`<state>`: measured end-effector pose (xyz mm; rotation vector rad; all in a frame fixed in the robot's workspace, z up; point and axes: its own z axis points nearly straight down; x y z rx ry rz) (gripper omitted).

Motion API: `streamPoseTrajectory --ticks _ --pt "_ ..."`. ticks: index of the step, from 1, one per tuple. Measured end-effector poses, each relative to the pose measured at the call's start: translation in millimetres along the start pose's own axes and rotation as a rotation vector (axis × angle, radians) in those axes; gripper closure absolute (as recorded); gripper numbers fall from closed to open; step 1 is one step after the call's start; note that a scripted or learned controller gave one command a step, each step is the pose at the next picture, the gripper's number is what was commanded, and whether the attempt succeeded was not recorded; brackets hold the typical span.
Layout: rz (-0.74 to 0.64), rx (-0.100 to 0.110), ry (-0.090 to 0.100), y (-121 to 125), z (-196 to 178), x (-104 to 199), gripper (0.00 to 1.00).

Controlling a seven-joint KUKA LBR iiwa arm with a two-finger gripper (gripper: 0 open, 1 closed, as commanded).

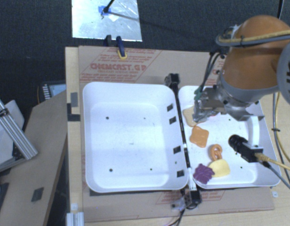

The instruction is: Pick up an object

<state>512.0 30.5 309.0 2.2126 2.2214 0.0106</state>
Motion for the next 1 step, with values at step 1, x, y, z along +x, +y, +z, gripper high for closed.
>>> streamPoseTrajectory --ticks 1 --pt "-0.006 -0.004 0.004 2.4 -97.8 59.5 1.00"
